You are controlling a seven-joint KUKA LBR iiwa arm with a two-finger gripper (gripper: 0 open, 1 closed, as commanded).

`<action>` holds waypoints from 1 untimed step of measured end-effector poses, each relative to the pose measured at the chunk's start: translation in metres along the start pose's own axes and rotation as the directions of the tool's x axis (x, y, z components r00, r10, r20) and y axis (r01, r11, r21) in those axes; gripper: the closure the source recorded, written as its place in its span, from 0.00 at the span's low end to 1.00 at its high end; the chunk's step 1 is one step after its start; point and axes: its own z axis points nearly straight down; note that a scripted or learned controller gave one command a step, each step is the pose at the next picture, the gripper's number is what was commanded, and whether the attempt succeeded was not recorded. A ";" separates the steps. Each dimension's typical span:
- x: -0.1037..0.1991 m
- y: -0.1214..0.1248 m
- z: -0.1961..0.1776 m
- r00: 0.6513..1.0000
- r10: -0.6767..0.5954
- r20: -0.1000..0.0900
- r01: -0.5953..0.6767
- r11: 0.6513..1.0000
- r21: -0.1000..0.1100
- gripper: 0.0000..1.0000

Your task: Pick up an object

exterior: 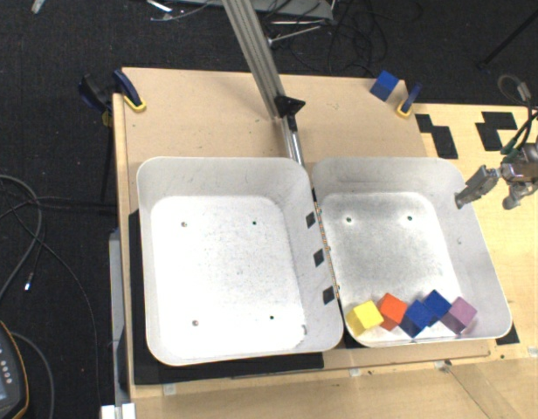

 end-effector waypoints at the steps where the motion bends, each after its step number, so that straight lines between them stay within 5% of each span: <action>1: 0.017 0.029 0.123 1.000 -0.001 -0.003 0.001 1.000 0.007 0.00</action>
